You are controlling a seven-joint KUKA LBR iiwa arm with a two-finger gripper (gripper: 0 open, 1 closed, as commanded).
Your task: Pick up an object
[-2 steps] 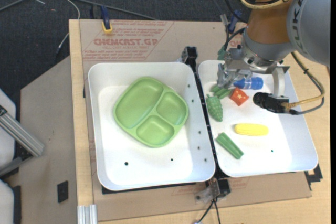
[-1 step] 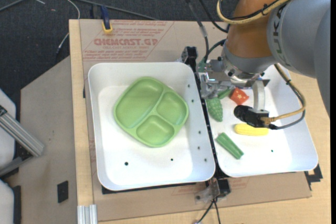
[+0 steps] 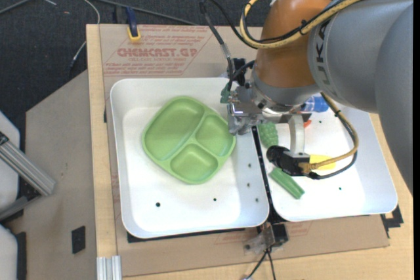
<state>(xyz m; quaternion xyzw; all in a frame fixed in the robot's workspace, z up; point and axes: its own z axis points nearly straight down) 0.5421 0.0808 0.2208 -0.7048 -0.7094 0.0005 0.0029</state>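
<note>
green plate (image 3: 189, 139): in left bin (image 3: 131, 206), long side slanting from upper left to lower right | end effector (image 3: 244, 116): over plate's right edge, by the wall between bins | grip: cannot tell | green stick (image 3: 287, 182): right bin (image 3: 367, 200)

Arm's blocking a lot here

The tool (image 3: 246, 116) sits buried under the wrist; right bin (image 3: 367, 193) half covered, blue thing (image 3: 319, 103) barely peeking out.
</note>
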